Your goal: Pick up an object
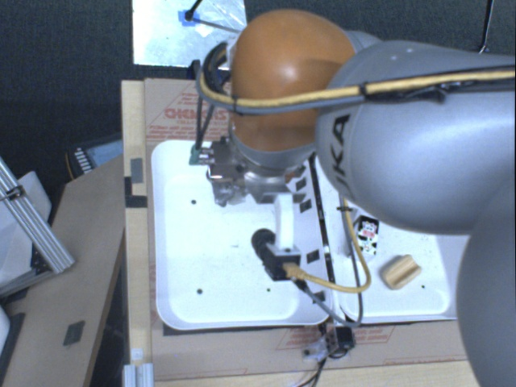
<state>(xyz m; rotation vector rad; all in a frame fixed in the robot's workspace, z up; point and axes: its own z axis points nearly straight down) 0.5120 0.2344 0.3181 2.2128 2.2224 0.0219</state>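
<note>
- The gripper (pixel 238 182) is seen hanging over the back part of the left bin (pixel 193 289), tucked right under the arm's orange band (pixel 282 71).
- How far it's opened can't be told tbh. Its underside is hidden by the wrist from this angle, and nothing can be seen held in it.
- A tan block (pixel 401 271) is found outside the left bin, over in the right bin (pixel 427 303) next door. It's lying tilted, towards that bin's front rim.
- A small white item (pixel 367 234) with black and red marks is parked just past the left bin's right wall, a bit further back than the tan block. What it actually is can't be made out.
- Both of those are kept well apart from the gripper.
- The left bin's floor is dotted with a few dark specks (pixel 194 202).
- Cardboard (pixel 173 113) with red print is seen sticking out behind the left bin, and a shiny sheet (pixel 189 22) is laid further back still.
</note>
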